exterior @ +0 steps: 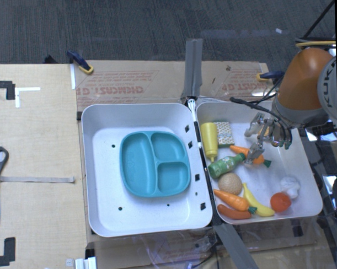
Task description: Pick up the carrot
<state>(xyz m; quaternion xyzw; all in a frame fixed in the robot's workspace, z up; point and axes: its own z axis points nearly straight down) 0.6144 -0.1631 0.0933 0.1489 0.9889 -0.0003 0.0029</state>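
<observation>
A small carrot (240,151) lies in the right bin (302,170), its orange tip pointing left and its green end to the right. My gripper (254,153) hangs right over the carrot's middle and hides that part of it. A second, larger carrot (231,199) with a green stub lies nearer the bin's front, left of the banana.
The right bin also holds a yellow bottle (209,139), a sponge (225,133), a green bottle (226,165), a beige egg-like ball (230,183), a banana (257,203), a red sausage (233,213), a tomato (280,202) and a white lump (290,185). A teal divided plate (156,163) sits in the left bin.
</observation>
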